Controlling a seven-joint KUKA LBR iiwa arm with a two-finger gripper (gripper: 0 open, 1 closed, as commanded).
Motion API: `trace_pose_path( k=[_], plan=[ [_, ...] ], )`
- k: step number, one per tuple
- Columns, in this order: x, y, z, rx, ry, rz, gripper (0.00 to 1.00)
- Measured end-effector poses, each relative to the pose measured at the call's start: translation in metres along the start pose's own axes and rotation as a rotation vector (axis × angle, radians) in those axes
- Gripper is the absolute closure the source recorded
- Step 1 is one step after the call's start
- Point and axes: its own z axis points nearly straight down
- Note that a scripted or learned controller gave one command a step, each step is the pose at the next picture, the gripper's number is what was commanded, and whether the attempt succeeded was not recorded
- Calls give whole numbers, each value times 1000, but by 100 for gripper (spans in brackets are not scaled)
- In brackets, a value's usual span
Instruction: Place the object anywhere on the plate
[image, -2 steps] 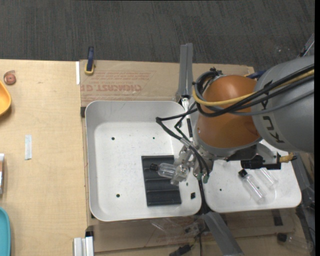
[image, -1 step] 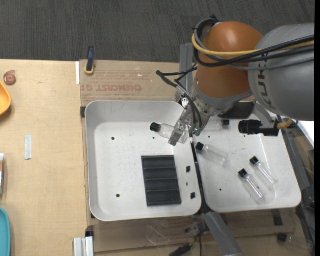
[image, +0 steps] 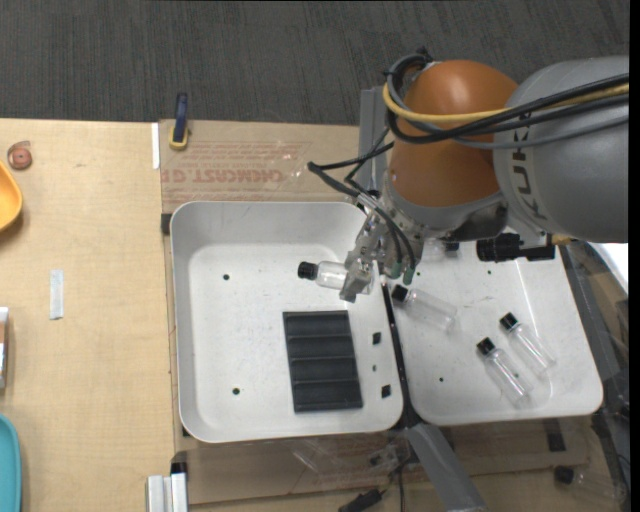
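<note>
Camera view, claw (image: 358, 281) pinching clear vial (image: 322, 272), above left bin (image: 200, 330), beside dark plate (image: 322, 362).

from my remote feed i log: a dark grey ribbed floor (image: 200, 50) across the top, carpet-like in texture. below it, a pale wood bench top (image: 85, 300) filling the left side. a brown cardboard sheet (image: 250, 165) with mirrored red print lies under the bins, held at its upper left corner by a blue and yellow clamp (image: 180, 120). an orange item (image: 8, 200) and a teal item (image: 8, 465) are cut by the left edge. a small round brownish disc (image: 19, 156) sits near the bench's upper left. lighting is even and soft, without hard shadows.
</note>
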Motion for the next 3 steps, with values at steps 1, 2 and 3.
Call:
trace_pose_path(
  k=[1,2,3],
  plan=[
    [-5,-20,36,-1,0,-158,100],
    [3,9,16,-2,-3,-299,100],
    [24,-17,36,-1,-1,-426,100]
  ],
)
